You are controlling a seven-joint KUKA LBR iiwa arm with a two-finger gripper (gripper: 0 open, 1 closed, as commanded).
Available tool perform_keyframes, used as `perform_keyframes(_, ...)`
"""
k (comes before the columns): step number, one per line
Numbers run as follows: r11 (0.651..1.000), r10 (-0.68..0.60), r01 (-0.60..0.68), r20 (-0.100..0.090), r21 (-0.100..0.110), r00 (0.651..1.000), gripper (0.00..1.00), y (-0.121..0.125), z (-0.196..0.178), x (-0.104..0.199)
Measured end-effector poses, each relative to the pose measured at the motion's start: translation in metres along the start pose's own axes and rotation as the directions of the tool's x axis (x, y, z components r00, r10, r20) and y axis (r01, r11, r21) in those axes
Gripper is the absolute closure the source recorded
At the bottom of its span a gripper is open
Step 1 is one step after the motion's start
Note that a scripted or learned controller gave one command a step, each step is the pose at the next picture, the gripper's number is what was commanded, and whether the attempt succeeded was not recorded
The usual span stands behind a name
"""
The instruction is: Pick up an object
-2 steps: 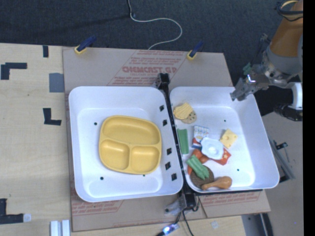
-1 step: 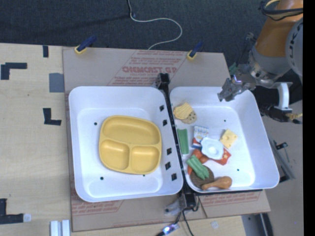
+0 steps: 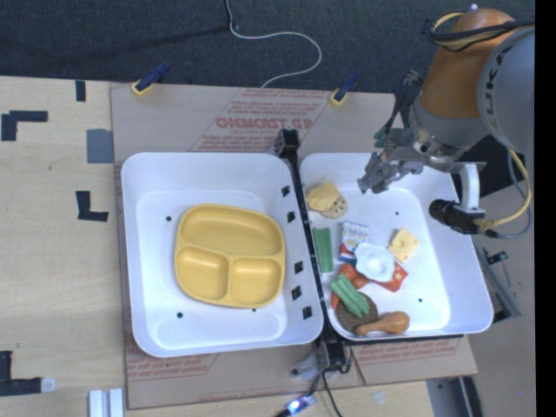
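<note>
Camera view shows the approach step: the dark two-finger jaws, their state impossible to tell, hang over the right white plastic bin, and a descent onto the nearby round yellow cracker-like toy seems next.

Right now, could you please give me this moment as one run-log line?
gripper: over right bin, back edge, holding nothing | nearest: cookie | yellow tray: left bin | pick: not yet done
</note>
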State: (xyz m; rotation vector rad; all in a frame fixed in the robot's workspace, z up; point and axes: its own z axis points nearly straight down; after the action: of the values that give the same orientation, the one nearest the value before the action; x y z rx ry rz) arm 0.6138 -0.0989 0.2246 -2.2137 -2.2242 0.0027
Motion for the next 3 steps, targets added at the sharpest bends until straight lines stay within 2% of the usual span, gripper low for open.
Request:
perform_keyframes(1, 1.000, -0.002, 0.002, 0.000, 0.000, 1.000, 1.00, -0.010, 0.007, 0.062)
perform_keyframes(2, 1.000, -0.002, 0.002, -0.001, -0.003, 1.000, 1.00, -0.010, 0.000, 0.109)
perform_keyframes(3, 1.000, 0.003, -0.003, 0.000, -0.001, 1.000, 1.00, -0.022, -0.009, 0.109)
